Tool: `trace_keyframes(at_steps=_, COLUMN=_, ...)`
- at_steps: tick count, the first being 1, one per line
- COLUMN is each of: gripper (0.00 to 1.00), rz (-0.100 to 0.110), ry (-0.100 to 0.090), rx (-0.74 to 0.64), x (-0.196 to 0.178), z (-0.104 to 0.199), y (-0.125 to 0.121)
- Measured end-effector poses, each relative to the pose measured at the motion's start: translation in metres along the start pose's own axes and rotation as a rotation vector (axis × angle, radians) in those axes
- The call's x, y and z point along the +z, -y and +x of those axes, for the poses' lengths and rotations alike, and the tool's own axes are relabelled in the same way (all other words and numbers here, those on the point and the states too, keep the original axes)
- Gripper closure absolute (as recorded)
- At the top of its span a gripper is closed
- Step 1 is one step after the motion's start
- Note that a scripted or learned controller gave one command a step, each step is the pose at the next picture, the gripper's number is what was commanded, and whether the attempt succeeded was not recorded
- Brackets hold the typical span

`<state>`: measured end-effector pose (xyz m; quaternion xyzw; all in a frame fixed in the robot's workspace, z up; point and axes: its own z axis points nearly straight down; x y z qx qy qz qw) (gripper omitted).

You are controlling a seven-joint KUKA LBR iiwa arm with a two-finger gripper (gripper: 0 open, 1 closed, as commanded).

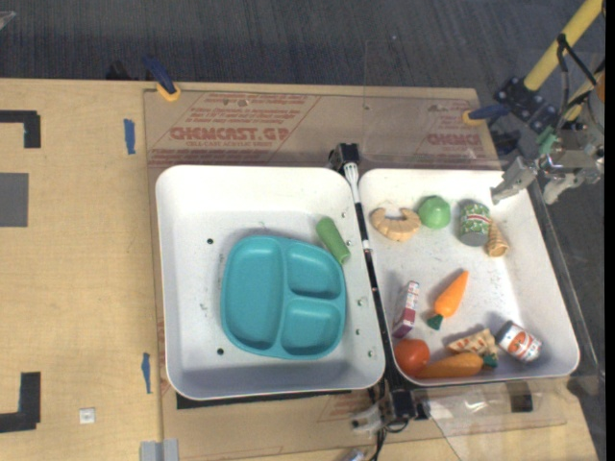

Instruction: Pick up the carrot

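Camera view — the one view, catalogued with the carrot as landmark.

- Carrot (450, 295): orange, green stub at its lower end, lying tilted near the middle of the right bin (553, 286), bare floor around most of it.
- Gripper (527, 179): up and right of the carrot, well apart from it, over the bin's far right corner. Two fingers seem to spread apart with nothing between them, though the view is small and cluttered there.
- Small tube (407, 307): just left of the carrot.
- Tomato (411, 355) and a second orange piece (450, 365): below the carrot, against the near wall.
- Can (520, 343): below-right. Green ball (434, 211), round dark tin (473, 223), pastry ring (395, 223): above it.
- Left bin (183, 257): left of the carrot, holding a teal tray (282, 296) and a green pod (333, 240).

Risks, as judged: the second orange piece could be taken for the target; the carrot's taper and slant — fingers closing across the thin end may slip off or spin it; a descent drifting left could clip the tube.
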<state>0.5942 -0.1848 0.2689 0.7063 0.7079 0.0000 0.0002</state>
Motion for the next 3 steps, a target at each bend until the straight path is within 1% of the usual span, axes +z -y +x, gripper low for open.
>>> trace_keyframes(at_steps=1, gripper=0.00, rz=-0.004, ry=0.000, rx=-0.080, x=0.173, z=0.032, y=0.067)
trace_keyframes(at_steps=2, gripper=1.00, rz=-0.006, ry=0.001, rx=-0.079, x=0.164, z=0.031, y=0.066)
trace_keyframes(at_steps=3, gripper=1.00, rz=-0.015, ry=-0.001, rx=-0.055, x=0.046, z=0.098, y=0.031)
